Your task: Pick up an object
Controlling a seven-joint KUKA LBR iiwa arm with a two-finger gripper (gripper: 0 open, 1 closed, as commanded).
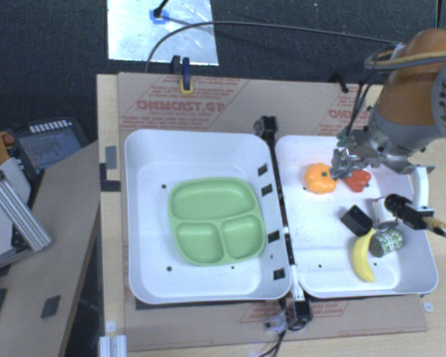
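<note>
The claw (345,163) hangs low over the right bin (312,274), its tip between the small orange pumpkin (319,178) and the red piece (358,180) just beside it, but I cannot tell how it is set or whether it touches either one. Both pieces appear to rest on the bin floor, so the pick-up looks not yet done: grasping and lifting are left. The banana (363,256), black block (356,219) and small can (389,241) lie nearer the front, and the green divided plate (214,220) sits in the left bin (145,199).
</note>
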